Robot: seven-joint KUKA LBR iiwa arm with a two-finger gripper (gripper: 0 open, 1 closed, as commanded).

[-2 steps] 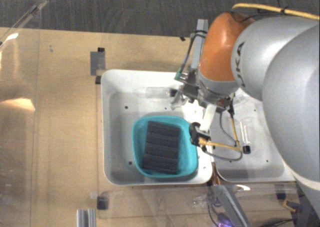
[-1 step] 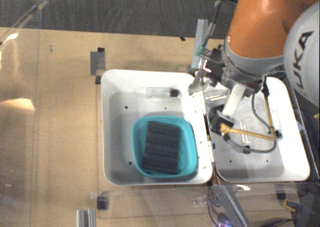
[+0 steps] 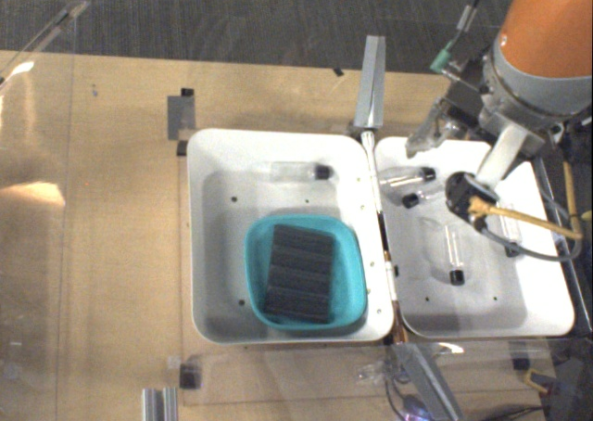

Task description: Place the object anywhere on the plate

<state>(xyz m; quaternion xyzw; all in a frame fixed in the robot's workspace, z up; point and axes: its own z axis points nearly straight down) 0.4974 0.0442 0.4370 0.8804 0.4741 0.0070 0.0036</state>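
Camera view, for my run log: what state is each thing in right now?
black ribbed block, lying flat on the plate
teal plate, right way up in the left bin, bearing the block
clear vial in the left bin, on its side, capped
clear vials in the right bin, on their sides, capped
gripper, over the right bin's far left corner

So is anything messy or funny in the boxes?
Nothing looks spilled or broken. The dark ridged block lies flat on the blue plate. One small clear tube lies in the left bin, apart from the other tubes in the right bin.
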